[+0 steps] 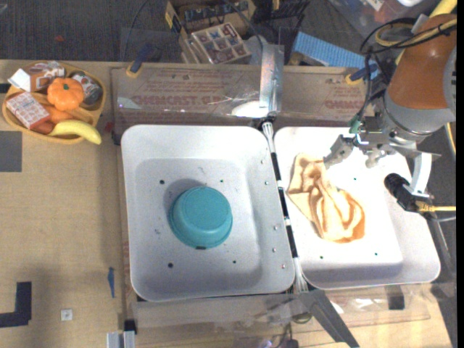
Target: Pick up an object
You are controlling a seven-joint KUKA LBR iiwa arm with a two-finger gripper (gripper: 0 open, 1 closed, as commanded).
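Two white bins side by side, centre of frame. Left bin point(145, 158): teal bowl point(201, 217) upside down near its middle. Right bin point(413, 267): crumpled cloth point(328, 201), cream with orange-brown streaks, lying left of centre on the floor. Arm point(424, 71) enters from upper right. Gripper point(354, 149) sits over the right bin's upper part, just beside the cloth's top edge; fingers apart, nothing between them. Basket point(14, 114) with a banana point(76, 130) and a small pumpkin point(66, 93), upper left
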